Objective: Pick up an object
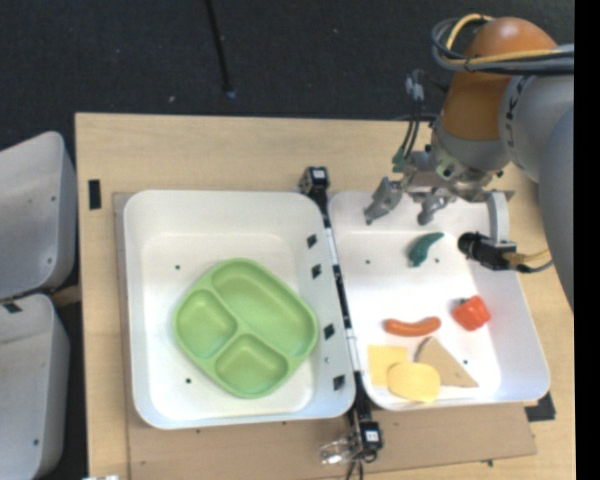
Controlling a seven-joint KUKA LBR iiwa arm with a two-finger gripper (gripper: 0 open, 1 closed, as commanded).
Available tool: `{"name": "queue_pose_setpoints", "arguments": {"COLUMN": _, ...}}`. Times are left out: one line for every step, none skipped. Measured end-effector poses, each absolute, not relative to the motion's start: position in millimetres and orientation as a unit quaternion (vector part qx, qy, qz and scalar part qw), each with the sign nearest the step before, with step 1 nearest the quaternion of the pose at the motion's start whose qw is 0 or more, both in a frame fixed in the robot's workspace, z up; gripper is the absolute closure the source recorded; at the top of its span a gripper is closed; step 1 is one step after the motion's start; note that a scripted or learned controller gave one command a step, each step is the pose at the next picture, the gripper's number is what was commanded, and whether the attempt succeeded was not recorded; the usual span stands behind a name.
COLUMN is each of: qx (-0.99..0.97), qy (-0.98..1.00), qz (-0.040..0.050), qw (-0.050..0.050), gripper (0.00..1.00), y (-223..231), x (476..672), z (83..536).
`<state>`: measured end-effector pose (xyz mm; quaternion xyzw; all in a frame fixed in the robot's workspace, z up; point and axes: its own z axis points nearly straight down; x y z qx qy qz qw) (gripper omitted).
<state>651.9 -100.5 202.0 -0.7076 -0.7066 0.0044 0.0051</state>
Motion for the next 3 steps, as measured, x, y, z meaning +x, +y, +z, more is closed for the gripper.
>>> {"name": "queue_pose_setpoints", "arguments": {"qx": -0.707, "qy": -0.707, "qz": -0.0005, "qw": 0.000, "gripper": 0.00, "y": -100, "x": 654.7, "z": 211}}
{"name": "queue_pose_setpoints", "arguments": {"qx": -0.707, "qy": -0.707, "qz": 0.0017, "qw": 0.000, "gripper": 0.00, "y": -103, "x": 659.7, "z": 150}}
{"name": "queue_pose_setpoints", "arguments": {"qx": -0.708, "qy": -0.707, "qz": 0.0017, "qw": 0.000, "gripper": 0.00, "y": -104, "x": 659.2, "z": 98}}
